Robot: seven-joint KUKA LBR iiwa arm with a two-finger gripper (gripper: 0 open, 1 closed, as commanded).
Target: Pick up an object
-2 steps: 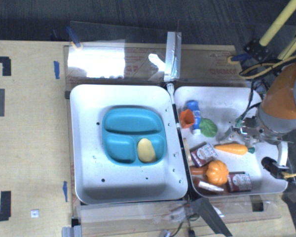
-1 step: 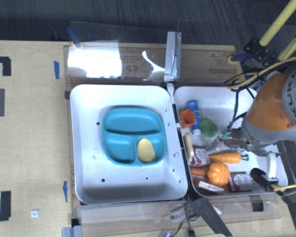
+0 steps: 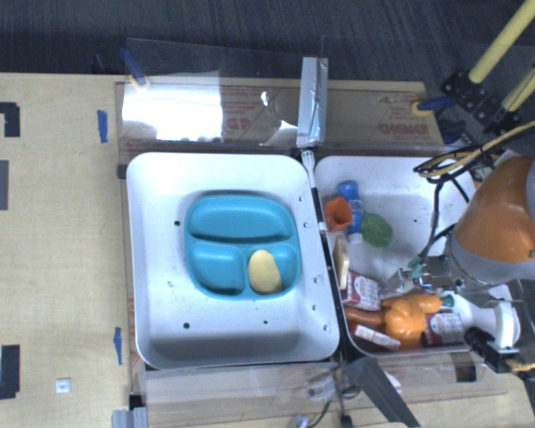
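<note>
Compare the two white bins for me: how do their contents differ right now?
The left bin holds a blue divided tray with one yellow egg-shaped thing in a compartment; the right bin holds a loose jumble: an orange toy, a green lump, small packets. The arm hangs over the right bin, not the left. Both are shallow, white, side by side.

Open floor around the blue tray (image 3: 241, 243) in the left bin (image 3: 152, 239), tray holding a yellow lump (image 3: 265, 271). Crowded along the right bin's (image 3: 401, 178) left and near sides: cup (image 3: 338, 211), green ball (image 3: 376, 232), packets (image 3: 364, 291), orange toy (image 3: 408, 316). Bare floor toward its far wall.
</note>
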